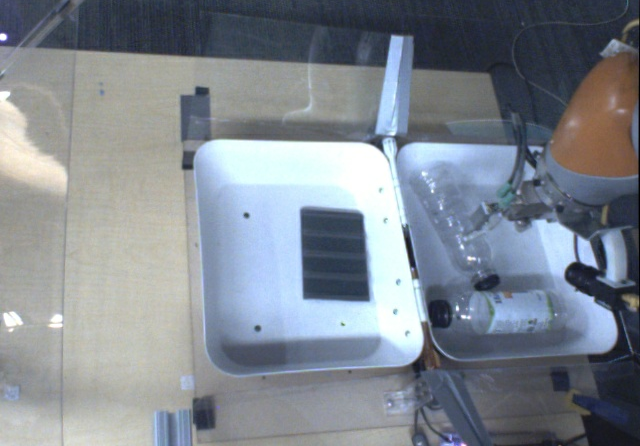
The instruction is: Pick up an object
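You're in the approach — the pincer hovers over the right bin, and I can't tell its state. Just below it lies the clear bottle on its side; next, descend squarely over its body.

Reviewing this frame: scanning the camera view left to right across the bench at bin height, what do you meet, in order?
Wooden bench top → left white bin → dark ribbed pad inside it → right white bin holding clear plastic bottles → arm's orange band.
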Motion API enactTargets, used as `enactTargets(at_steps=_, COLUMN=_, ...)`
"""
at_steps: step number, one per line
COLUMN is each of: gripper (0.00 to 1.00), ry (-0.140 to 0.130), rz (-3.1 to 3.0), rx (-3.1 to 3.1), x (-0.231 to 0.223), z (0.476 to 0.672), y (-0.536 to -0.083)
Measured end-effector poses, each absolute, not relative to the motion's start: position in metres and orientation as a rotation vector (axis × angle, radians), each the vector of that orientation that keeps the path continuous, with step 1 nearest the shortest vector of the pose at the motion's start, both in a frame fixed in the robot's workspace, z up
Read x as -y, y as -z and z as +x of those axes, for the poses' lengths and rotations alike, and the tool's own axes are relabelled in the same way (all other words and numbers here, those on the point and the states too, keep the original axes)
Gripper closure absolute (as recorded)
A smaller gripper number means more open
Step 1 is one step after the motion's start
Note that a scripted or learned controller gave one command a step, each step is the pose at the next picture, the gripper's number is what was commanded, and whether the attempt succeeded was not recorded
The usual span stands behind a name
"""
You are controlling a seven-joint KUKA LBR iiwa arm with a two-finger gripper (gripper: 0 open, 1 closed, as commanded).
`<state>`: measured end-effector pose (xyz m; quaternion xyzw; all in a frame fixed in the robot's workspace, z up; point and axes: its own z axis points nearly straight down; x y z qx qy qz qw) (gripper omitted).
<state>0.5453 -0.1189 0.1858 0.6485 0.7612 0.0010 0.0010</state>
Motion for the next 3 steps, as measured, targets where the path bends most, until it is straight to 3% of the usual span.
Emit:
enactTargets(at_steps=1, gripper=0.00, ry=-0.005, rz=1.881, rx=-2.512, x=0.102, z=0.556, y=-0.095)
enactTargets(at_steps=2, gripper=0.00, ry=0.001, rz=1.769, rx=-2.600, x=0.092, z=0.607, y=-0.108)
enactTargets(at_steps=3, gripper=0.00, ry=-0.006, rz=1.288, rx=-2.851, x=0.130, z=0.588, y=-0.090)
